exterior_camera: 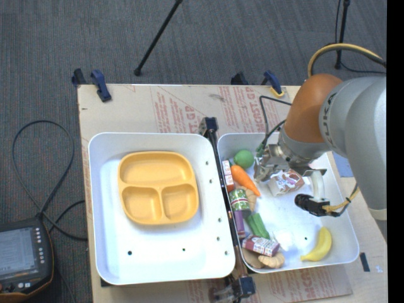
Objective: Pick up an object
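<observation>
So the toy food is all heaped along the left side of the right bin [341, 248], carrot [245, 180] up top. The gripper [276, 163] is low at center right, just beside the carrot and a red-and-white packet [287, 183]. Can't tell its state, honestly. Yellow tray [158, 187] sits alone in the left bin [107, 232].

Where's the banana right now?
The banana lies in the right bin, near its front right corner, in the camera view's lower right, apart from the gripper farther back in that bin.
</observation>
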Robot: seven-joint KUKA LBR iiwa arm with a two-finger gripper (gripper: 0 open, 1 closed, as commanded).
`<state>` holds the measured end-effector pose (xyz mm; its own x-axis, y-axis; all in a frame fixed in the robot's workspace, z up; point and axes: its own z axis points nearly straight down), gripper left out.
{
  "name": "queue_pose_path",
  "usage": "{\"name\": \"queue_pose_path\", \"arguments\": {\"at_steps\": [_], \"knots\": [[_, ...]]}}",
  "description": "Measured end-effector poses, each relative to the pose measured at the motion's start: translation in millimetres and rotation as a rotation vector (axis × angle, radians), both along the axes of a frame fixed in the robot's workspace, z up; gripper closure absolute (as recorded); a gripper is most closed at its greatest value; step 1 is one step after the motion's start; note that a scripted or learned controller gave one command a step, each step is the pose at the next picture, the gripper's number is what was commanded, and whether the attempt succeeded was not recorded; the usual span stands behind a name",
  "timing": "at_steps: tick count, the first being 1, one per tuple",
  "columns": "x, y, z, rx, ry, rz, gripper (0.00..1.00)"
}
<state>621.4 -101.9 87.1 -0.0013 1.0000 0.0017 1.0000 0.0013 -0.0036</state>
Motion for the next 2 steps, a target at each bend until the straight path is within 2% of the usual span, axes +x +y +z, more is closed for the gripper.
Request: {"name": "queue_pose_path", "arguments": {"at_steps": [1,2], "knots": [[-85.6,17.2,0.3,0.000,-0.001,-0.003,0.00],[-18.3,57.4,101.9,-0.001,-0.007,0.001,0.00]]}}
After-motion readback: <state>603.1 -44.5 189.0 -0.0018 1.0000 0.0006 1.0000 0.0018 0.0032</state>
